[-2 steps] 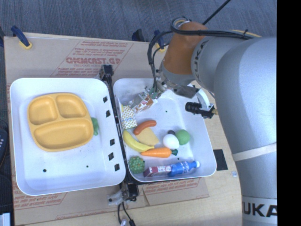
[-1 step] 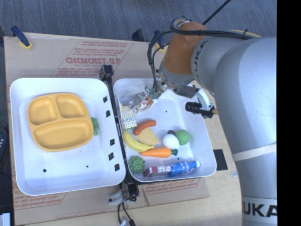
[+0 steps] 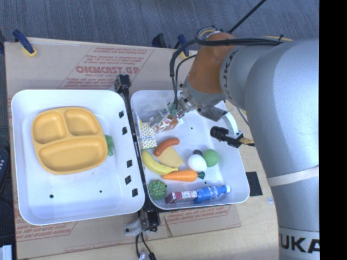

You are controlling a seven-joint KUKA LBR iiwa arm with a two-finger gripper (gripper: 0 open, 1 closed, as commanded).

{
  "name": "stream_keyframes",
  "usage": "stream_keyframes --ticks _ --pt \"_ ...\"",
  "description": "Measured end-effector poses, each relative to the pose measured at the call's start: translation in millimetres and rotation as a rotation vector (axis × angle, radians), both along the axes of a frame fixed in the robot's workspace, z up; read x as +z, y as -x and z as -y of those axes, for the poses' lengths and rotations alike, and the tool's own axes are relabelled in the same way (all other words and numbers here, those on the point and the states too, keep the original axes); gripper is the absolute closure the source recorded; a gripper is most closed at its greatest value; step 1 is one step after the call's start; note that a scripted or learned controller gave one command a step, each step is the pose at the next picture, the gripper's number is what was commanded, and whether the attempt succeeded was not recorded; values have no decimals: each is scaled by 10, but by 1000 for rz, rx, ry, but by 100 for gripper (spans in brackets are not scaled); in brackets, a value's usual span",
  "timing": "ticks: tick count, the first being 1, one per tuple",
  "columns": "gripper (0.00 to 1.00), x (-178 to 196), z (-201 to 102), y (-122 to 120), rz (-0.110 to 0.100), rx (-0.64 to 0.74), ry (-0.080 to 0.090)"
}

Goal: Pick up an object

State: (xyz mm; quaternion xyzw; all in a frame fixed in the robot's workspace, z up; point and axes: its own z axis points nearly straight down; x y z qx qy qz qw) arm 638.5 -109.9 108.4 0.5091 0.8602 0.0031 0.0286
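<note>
My gripper [image 3: 177,109] reaches down into the back left part of the right bin [image 3: 236,169], under the orange wrist band. Its tip sits right at a crinkled snack wrapper [image 3: 163,123]; contact is unclear. In front of it lie a small packet [image 3: 146,136], a red sausage [image 3: 166,145], a cheese wedge [image 3: 171,157], a banana [image 3: 155,164], a carrot [image 3: 181,175], a white egg [image 3: 197,162], a green ball [image 3: 211,157], a broccoli piece [image 3: 158,189] and a blue-capped bottle [image 3: 198,194].
The left bin [image 3: 27,199] holds a yellow divided plate [image 3: 68,140] with a small green item [image 3: 110,145] at its right rim. Black clips run along the wall between the bins. The big grey arm covers the right side of the bench.
</note>
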Motion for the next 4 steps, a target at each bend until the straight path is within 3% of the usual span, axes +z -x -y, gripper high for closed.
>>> stream_keyframes --ticks 2,3,4 --pt "0 -13 -17 76 -6 -281 -17" --pt "0 -16 -7 9 -17 -199 -11" --pt "0 -7 -1 -106 -14 145 8"
